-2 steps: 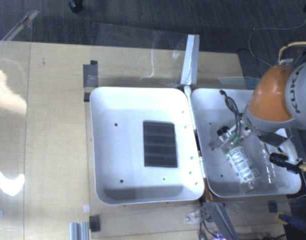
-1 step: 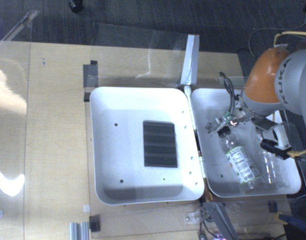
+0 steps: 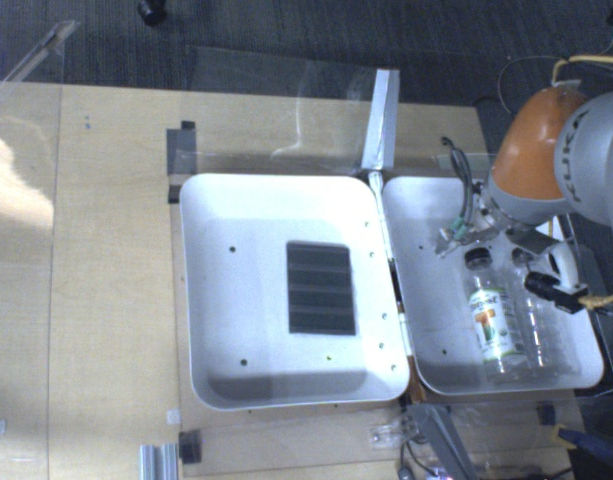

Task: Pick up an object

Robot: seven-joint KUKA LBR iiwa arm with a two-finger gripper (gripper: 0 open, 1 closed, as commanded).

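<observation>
Pale wood makes up the surface (image 3: 96, 298), which carries two shallow white bins side by side, with dark carpet (image 3: 286, 8) beyond its far edge. On the floor of the left bin (image 3: 211, 218) lies a dark ribbed rectangular pad (image 3: 320, 288). At the right bin (image 3: 426, 368), a clear plastic bottle (image 3: 491, 323) with a dark cap and a green and orange label lies on its side, cap toward the far side. The grey arm (image 3: 576, 158) with its orange band reaches in from the right, and its gripper (image 3: 466, 230) hangs over the far part of the right bin, just beyond the bottle's cap. Whether it is open or closed cannot be told here.
</observation>
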